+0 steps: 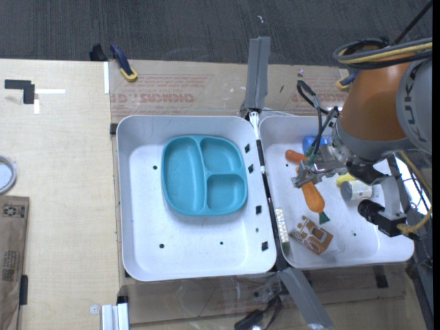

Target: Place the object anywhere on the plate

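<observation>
Nearest the lens, grey KUKA arm with orange band (375, 98), reaching in from the frame's right over the right-hand shallow white bin (361, 247). At its tip, metal two-finger gripper (311, 175), low above that bin's floor; impossible to tell whether spread or pressed together, with wrist hardware and cables crowding the view. Just below the gripper, toward the frame's bottom: orange toy carrot with green leafy end (314, 197), lying on the bin floor, green end pointing away from the gripper; cannot tell whether touched by the gripper or merely beside it. Just above the gripper, toward the frame's top: second small orange piece (295, 155), and next to it a small blue object (313, 143), partly hidden by cables. Farther below the gripper, past the carrot: brown-and-white flat toy of waffle-like pattern (312, 236), near the bin's front wall. Close on the gripper's right in the frame: pale yellow-and-white cylinder (347, 185), half tucked under the arm. Well apart from the gripper, to its left in the frame: teal plastic plate with three compartments (205, 176), resting in the middle of the left-hand shallow white bin (144, 208), nothing on it. Between gripper and plate: adjoining bin walls and a grey upright post (258, 74). Much farther left of the gripper, on the pale wooden bench (55, 157): roll of clear tape (4, 176) at the frame's edge, brown paper bag (14, 243), blue-and-yellow clamp (122, 63).
</observation>
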You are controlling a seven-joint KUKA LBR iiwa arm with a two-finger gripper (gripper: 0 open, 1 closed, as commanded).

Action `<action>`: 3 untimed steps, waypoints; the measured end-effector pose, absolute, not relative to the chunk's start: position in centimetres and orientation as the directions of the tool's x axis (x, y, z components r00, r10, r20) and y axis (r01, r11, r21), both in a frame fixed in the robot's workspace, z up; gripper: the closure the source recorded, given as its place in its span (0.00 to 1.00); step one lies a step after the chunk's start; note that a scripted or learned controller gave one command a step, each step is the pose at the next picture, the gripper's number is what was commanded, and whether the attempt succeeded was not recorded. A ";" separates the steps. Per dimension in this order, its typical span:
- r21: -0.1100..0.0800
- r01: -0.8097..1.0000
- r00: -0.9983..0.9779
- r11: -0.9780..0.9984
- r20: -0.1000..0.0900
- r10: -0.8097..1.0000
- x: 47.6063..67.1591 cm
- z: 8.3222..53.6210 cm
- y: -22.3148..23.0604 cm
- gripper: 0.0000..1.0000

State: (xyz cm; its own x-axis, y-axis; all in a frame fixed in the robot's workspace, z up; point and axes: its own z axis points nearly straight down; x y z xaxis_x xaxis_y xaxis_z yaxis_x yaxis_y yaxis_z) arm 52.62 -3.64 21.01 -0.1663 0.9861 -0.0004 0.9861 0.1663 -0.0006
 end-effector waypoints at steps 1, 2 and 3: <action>-0.001 0.995 -0.095 0.095 -0.002 0.995 51.4 29.4 -8.7 1.00; -0.005 0.972 -0.237 0.237 0.000 0.972 54.2 19.6 -4.0 1.00; -0.002 0.940 -0.341 0.341 -0.001 0.940 54.2 25.5 3.5 1.00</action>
